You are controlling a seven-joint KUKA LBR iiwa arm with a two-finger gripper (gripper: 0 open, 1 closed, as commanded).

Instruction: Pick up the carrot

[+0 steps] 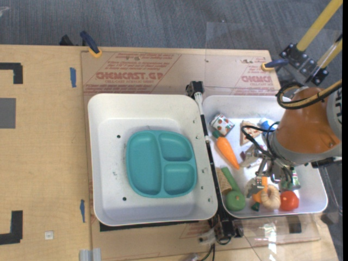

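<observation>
Orange arm (310, 126) over right bin (321, 197); jaws (266, 173) state unclear; carrot (228, 151) loose; cardboard-topped bench (49, 162), grey carpet (163, 15).

Left bin (103, 145) holds a divided tray (160, 163). Right bin (312, 197) holds the carrot (228, 152) at its left side; gripper (266, 173) just right of it.
</observation>
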